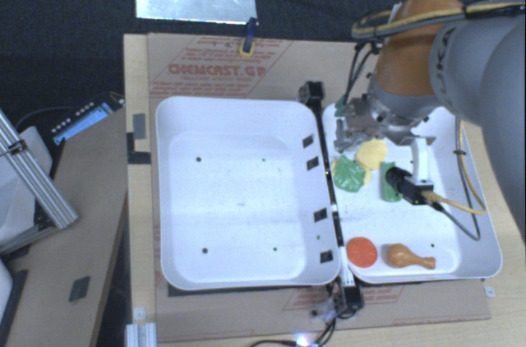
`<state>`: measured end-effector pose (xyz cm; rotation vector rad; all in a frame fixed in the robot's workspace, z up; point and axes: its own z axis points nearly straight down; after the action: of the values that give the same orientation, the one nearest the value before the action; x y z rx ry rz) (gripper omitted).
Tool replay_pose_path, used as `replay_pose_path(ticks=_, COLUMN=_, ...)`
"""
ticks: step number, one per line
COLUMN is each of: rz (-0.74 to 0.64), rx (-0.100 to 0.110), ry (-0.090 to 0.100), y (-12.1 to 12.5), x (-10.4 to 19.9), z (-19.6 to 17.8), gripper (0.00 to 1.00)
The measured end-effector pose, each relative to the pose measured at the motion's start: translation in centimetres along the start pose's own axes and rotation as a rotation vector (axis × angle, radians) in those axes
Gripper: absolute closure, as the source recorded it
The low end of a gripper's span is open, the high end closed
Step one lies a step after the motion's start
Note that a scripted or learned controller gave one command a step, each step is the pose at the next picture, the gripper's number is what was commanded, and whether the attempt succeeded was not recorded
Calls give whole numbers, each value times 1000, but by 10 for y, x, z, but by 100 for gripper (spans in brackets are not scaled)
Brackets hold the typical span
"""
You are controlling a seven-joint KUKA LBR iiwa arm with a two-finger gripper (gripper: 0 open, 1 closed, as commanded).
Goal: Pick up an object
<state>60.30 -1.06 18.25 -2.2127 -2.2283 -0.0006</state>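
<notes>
Toys in right bin

Red print runs across the cardboard sheet under the two bins, just above the left bin's far rim: it reads roughly "CHEMCAST GP", though the last letters come through soft. More red lettering peeks out on the cardboard's near edge below the bins, too small and cut off to read. Dark lettering sits on the grey arm link, partly turned away and not legible from here.
</notes>
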Motion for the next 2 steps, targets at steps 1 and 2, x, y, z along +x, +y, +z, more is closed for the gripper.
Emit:
replay_pose_path(ticks=1, rz=1, rx=-23, ry=-1, y=7, x=19, z=-270, gripper=100)
replay_pose_path(ticks=2, rz=13, rx=-2, ry=-4, y=7, x=-60, z=-247, gripper=100)
